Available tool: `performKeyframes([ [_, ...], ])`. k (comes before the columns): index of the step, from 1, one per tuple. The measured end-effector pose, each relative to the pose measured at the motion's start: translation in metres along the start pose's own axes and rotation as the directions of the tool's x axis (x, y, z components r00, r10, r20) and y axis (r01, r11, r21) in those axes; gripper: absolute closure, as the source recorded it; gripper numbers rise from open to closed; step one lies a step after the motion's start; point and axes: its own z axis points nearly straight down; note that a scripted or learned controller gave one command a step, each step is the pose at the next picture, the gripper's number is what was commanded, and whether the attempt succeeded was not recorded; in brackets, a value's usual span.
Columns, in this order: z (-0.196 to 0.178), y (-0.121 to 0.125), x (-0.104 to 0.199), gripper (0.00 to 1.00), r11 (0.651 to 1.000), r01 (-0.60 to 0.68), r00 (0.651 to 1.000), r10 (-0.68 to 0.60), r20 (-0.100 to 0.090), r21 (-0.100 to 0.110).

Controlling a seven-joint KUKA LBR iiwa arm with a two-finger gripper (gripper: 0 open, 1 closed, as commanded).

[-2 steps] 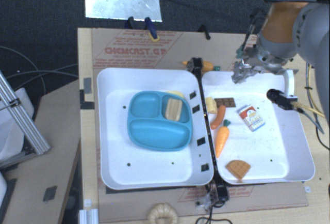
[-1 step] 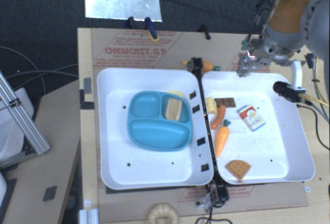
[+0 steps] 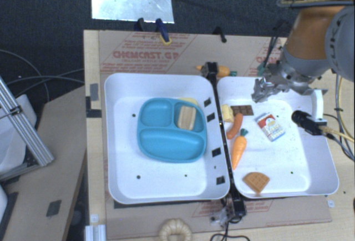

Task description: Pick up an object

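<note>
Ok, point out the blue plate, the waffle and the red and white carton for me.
Blue plate (image 3: 166, 142): camera view, on its large lower compartment.
Waffle (image 3: 256, 181): camera view, middle of its top face.
Carton (image 3: 270, 126): camera view, middle of its printed face.

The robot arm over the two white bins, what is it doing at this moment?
The end effector hovers over the back of the right bin, above a chocolate bar and a small red and white carton. Two carrots and a waffle lie nearer the front. The left bin holds a blue divided plate.
</note>
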Motion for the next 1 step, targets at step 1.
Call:
performKeyframes([
  [1, -0.0161, -0.0367, 0.0074, 1.0, 1.0, 0.0, 1.0, 0.0, -0.001, -0.002],
])
